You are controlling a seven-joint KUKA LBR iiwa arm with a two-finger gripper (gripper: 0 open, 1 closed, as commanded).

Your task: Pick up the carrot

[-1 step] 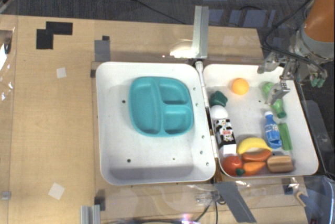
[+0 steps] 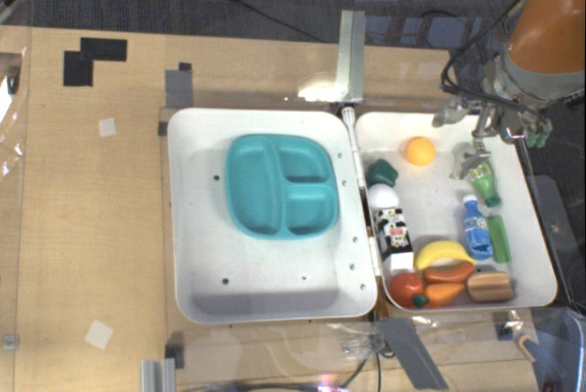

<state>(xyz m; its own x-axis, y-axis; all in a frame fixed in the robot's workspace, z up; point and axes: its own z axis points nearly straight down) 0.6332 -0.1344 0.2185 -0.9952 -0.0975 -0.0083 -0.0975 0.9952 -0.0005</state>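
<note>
Camera view: arm sat at the upper right, gripper (image 2: 476,157) hanging over the back of the right bin (image 2: 542,276), above the green bottle (image 2: 485,186). Finger state: cannot tell, too small and cluttered, and nothing was visibly between them. Carrot (image 2: 443,293) lay at the bin's front edge, orange, wedged in a pile: touching the tomato (image 2: 409,287) on its left, under the banana (image 2: 442,254) and a reddish sausage-like piece (image 2: 450,271), with the bread roll (image 2: 489,287) just beside on the right. Step looked like approach, grasp not yet begun, gripper well apart from the carrot. Next move would call for travelling toward the front of the bin and descending onto the carrot, tricky given the crowding neighbours. Left bin (image 2: 197,289) held a teal divided plate (image 2: 280,184).
</note>
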